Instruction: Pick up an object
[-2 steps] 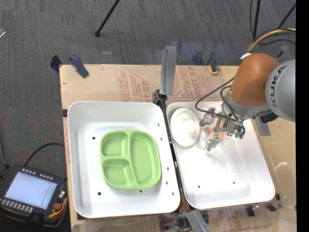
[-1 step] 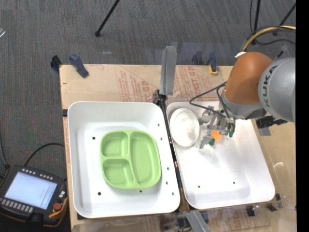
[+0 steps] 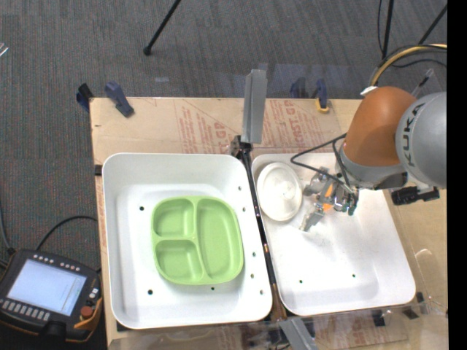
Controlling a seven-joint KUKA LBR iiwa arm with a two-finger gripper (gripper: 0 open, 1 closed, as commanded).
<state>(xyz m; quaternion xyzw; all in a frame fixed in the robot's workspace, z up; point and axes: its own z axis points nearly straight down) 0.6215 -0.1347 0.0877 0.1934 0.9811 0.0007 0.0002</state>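
Observation:
A round white bowl rests against the left wall of the right bin. A light green divided plate lies flat in the middle of the left bin. My gripper hangs low over the right bin, just right of the bowl's rim, pointing left. Its two fingers stand spread apart and open, with nothing between them. The grey and orange wrist covers the bin's upper right corner.
A grey upright post stands at the back between the two bins. Blue clamps sit on the bench's far edge. A teach pendant lies on the floor at lower left. The right bin's floor extends toward its front edge.

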